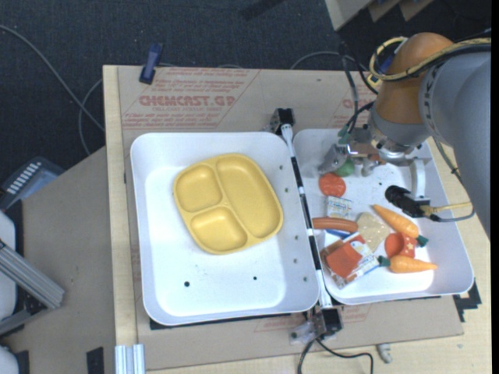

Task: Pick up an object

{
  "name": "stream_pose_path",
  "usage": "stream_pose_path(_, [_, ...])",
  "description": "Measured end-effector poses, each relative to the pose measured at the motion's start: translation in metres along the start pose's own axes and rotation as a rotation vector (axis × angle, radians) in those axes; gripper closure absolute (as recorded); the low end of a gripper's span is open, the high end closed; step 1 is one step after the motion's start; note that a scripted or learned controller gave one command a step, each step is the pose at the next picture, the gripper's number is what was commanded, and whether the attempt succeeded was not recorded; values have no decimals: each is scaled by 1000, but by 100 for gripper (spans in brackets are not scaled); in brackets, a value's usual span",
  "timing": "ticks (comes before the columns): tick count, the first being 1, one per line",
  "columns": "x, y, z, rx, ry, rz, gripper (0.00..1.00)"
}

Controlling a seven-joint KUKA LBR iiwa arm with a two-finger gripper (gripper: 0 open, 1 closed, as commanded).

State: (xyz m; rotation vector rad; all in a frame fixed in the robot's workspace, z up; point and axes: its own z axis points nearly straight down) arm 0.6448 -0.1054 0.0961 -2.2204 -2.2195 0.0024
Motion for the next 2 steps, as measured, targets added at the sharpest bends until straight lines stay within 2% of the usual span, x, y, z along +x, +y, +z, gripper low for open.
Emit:
stream_pose_path(1, [12, 22, 11, -5, 0, -1, 0])
stream_pose_path(2, [12, 23, 1, -8, -1, -2, 100])
